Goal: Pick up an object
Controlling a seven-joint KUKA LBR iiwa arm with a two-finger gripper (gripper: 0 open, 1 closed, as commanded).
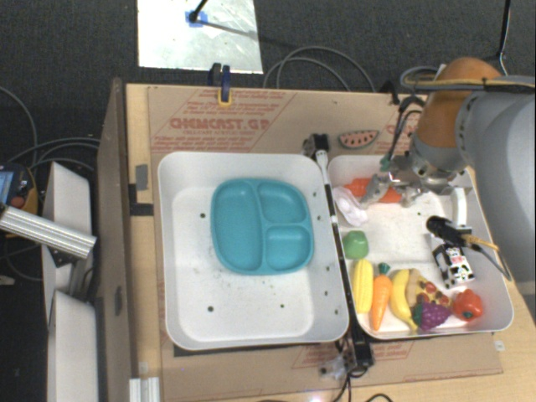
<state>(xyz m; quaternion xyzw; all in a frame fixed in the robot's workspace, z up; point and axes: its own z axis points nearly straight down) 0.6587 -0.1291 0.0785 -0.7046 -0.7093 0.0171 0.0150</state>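
Hanging the gripper [400,188] low in the far end of the right bin [496,318], with the arm [494,132] stretching over that bin's far right corner. Cannot tell whether the gripper is spread or pressed together. Lying just beside it, toward the bin's far left corner: an orange toy [368,189], not visibly pinched. Resting by the left wall, just nearer than that: a white lump [350,206], then a green toy [356,244]. Crowding the near edge, from left corner to right: corn [363,285], carrot [379,301], banana [402,296], grapes [431,315], a red toy [467,305]. Sitting in the middle of the left bin [180,249]: a teal plate [260,224]. Carrying both bins side by side: a cardboard-topped table [251,107].
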